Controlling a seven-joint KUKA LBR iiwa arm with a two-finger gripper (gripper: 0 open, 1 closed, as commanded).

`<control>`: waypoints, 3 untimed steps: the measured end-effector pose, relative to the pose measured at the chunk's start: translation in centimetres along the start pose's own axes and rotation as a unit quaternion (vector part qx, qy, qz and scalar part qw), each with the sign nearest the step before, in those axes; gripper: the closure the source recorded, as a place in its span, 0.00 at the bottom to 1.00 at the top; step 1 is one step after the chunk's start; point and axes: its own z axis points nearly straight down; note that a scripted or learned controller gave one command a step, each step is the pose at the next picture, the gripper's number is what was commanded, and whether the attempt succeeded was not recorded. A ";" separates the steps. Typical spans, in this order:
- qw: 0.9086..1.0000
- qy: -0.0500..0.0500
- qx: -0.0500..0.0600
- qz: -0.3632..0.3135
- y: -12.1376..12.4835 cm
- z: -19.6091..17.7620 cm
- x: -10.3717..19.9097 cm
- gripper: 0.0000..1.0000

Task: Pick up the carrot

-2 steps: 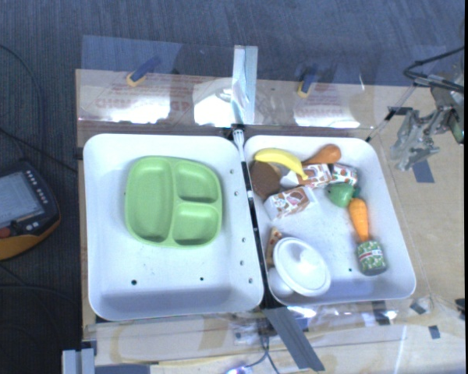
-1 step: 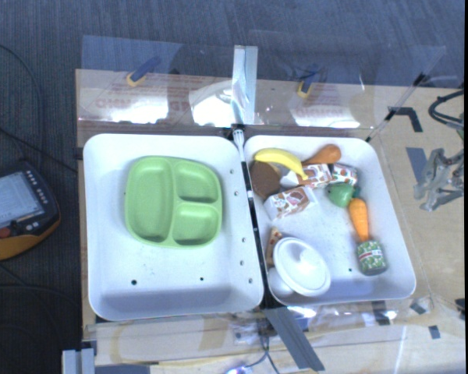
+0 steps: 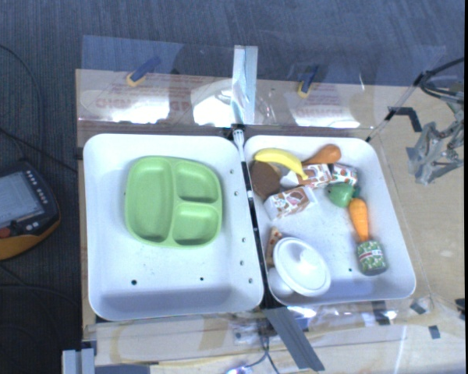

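Observation:
The carrot (image 3: 359, 217) is orange with a green top and lies lengthwise near the right wall of the right bin (image 3: 396, 232). Its green top points toward the back, next to a green toy vegetable (image 3: 342, 195). My gripper (image 3: 431, 160) hangs outside the right bin, over the bench to the right of its back corner. It is well apart from the carrot, to the carrot's right and further back. Nothing shows in it.
The right bin also holds a banana (image 3: 278, 160), a drumstick (image 3: 322, 155), snack packets (image 3: 292, 200), a brown piece (image 3: 264, 179), a white bowl (image 3: 300, 265) and a small green bottle (image 3: 371, 257) just in front of the carrot. A green divided plate (image 3: 173, 201) sits in the left bin (image 3: 109, 279).

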 end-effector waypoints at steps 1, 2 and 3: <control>0.998 0.000 -0.001 -0.056 -1.8 0.7 -4.9 1.00; 0.998 0.000 0.001 -0.063 0.9 -1.2 2.6 1.00; 0.994 0.000 0.000 -0.108 0.2 -1.9 0.8 1.00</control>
